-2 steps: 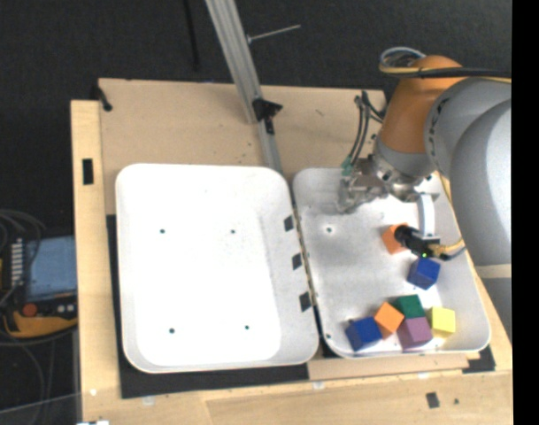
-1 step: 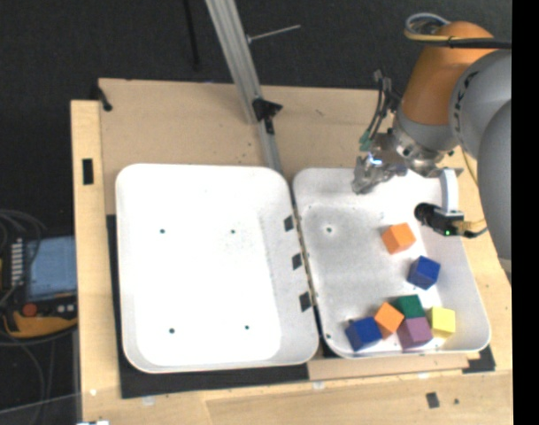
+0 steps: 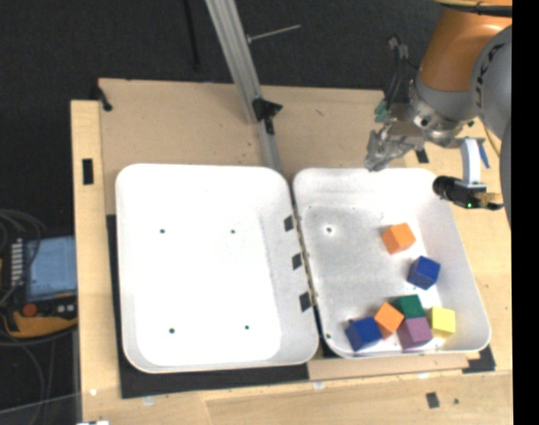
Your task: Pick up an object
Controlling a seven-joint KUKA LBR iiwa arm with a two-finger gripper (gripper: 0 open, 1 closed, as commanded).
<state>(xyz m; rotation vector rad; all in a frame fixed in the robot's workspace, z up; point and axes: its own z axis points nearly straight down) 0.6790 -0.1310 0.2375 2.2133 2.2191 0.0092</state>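
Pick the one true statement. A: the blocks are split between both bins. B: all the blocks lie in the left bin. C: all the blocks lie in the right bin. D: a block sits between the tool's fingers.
C: every block, such as the orange block and the yellow block, lies in the right bin, while the tool hangs at that bin's far rim.

- The arm (image 3: 464, 42) is cut off by the top and right edges; just its orange band and grey wrist are in frame.
- The gripper (image 3: 380, 153) is small and blurred, so the state of its fingers cannot be told.
- The green cube (image 3: 411, 305) is partly hidden behind the orange cube (image 3: 388, 317) and purple cube (image 3: 415, 332).
- The cables (image 3: 3, 237) at left run off the frame's edge.
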